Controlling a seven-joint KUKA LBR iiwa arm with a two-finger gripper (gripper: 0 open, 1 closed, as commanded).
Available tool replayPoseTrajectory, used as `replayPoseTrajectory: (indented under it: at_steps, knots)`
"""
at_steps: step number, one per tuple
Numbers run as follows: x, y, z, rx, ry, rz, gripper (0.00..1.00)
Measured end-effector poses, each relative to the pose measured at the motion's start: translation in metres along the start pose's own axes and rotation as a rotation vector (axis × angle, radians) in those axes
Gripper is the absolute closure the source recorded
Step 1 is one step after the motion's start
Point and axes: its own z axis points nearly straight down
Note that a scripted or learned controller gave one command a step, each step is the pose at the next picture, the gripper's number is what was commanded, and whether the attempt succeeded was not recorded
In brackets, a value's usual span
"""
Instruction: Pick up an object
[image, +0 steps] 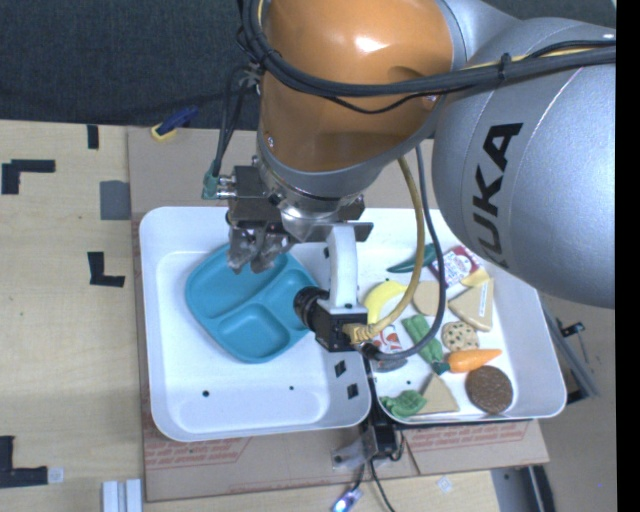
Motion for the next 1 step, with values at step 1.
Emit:
replayPoseTrajectory:
  at_steps: [1]
  knots:
    - [-0.0003,-0.0004,-0.1232,-0.023,0.012,-0.003,1.00]
